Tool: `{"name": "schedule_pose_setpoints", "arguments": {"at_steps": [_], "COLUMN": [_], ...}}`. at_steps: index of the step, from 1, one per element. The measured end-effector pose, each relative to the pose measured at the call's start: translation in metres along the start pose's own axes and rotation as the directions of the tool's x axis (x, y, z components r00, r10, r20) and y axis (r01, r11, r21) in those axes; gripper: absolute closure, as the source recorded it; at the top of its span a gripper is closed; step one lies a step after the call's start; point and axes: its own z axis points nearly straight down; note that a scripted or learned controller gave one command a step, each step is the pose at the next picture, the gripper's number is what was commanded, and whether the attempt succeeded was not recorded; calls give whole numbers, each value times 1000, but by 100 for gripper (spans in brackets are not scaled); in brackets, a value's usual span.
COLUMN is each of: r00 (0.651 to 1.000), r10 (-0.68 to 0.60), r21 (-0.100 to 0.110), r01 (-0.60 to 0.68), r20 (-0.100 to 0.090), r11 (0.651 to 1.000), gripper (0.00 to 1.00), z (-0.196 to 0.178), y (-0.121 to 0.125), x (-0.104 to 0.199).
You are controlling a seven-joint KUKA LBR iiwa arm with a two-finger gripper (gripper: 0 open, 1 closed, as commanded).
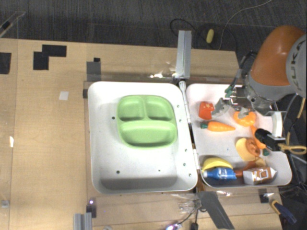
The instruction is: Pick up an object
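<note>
While the grey arm (280,56) reaches in from the right, its gripper (225,104) hangs low over the far part of the right bin (211,91). From where I stand I cannot tell whether it is open or closed, and I see nothing held in it.

Just to the left of the gripper, perhaps touching it, sits a red object (206,110). Just beneath the gripper, nearer to me, a carrot (218,126) lies on its side. Just to the right of the gripper lies an orange piece (245,118), partly under the wrist. Further towards me from the gripper, and to its right, is a yellow-orange piece (245,148).

Well apart from the gripper, along the bin's near wall, a banana (217,164) rests against a blue bottle (220,175), with a white and brown carton (259,175) to their right.

Far to the gripper's left, the left bin (103,128) holds a green divided tray (146,120), lying flat.
</note>
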Motion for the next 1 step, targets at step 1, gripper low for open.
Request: {"name": "schedule_pose_setpoints", "arguments": {"at_steps": [1], "r00": [1000], "r10": [30], "r21": [-1], "r01": [-30], "r20": [1], "r11": [1000], "gripper": [0], "z": [99], "y": [48], "x": [-17]}}
